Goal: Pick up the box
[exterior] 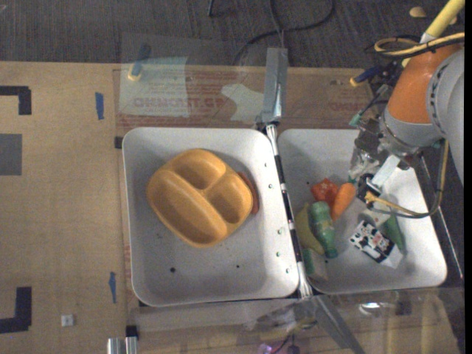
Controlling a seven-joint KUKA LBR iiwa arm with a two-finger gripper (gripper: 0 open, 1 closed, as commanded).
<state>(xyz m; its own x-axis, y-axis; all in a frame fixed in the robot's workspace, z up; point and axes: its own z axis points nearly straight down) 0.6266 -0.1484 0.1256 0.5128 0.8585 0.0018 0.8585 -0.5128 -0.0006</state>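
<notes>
Box [372, 240] lies flat in the right bin [428, 271], near its front edge, patterned face up. A green item [394, 233] touches the box's right side; green bottle [322, 228] and carrot [342, 198] sit left of the box. Gripper [369, 177] hangs just behind the box, not touching it; grip state can't be told. Orange tray [200, 196] sits in the left bin [147, 271], well left of the box.

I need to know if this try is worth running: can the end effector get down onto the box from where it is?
Probably yes. The box lies face up in the right bin, nothing on top; a green item touches its edge.
</notes>
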